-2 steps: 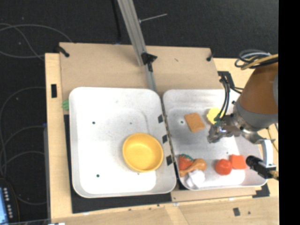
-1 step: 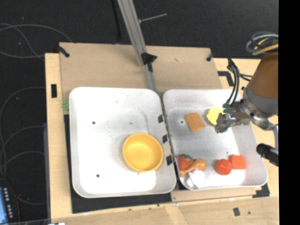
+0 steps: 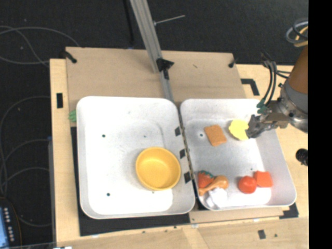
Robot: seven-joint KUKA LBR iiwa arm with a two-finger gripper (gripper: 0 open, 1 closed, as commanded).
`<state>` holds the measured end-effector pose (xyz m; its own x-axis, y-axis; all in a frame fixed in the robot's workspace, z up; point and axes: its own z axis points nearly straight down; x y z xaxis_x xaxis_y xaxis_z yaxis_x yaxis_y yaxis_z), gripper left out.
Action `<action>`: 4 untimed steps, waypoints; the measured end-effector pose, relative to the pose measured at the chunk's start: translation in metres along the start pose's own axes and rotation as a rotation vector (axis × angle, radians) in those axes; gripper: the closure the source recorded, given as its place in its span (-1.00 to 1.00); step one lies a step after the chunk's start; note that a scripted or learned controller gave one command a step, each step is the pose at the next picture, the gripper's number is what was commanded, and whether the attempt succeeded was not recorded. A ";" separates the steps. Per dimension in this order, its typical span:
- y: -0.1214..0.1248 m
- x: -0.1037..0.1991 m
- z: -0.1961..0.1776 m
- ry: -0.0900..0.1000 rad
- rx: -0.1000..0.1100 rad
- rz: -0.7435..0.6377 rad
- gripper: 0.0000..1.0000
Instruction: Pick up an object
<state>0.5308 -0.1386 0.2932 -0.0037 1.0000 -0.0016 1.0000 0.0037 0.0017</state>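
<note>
My gripper (image 3: pixel 252 129) reaches in from the right over the right bin (image 3: pixel 275 154), its tip at the right edge of a pale yellow round piece (image 3: pixel 237 129). Whether it touches that piece is unclear. Left of it lies a tan cracker-like square (image 3: pixel 215 135). Near the bin's front sit a red tomato-like ball (image 3: pixel 247 184), an orange-red block (image 3: pixel 263 179), and a small heap of an orange carrot-like toy (image 3: pixel 212 182) with a white item (image 3: pixel 218 196). A yellow bowl (image 3: pixel 157 168) rests in the left bin (image 3: pixel 104 123).
A metal pole (image 3: pixel 150 35) slants up from the bench behind the bins. The two bins meet at a central seam with black clips (image 3: pixel 182 154). Cables hang by the arm at the right (image 3: pixel 270 82).
</note>
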 end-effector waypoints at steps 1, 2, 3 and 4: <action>0.012 0.045 0.016 0.001 0.001 0.001 1.00; 0.017 0.085 0.026 0.001 0.002 0.002 1.00; 0.021 0.136 0.022 0.002 0.001 0.001 1.00; 0.038 0.187 0.036 0.001 0.001 0.001 1.00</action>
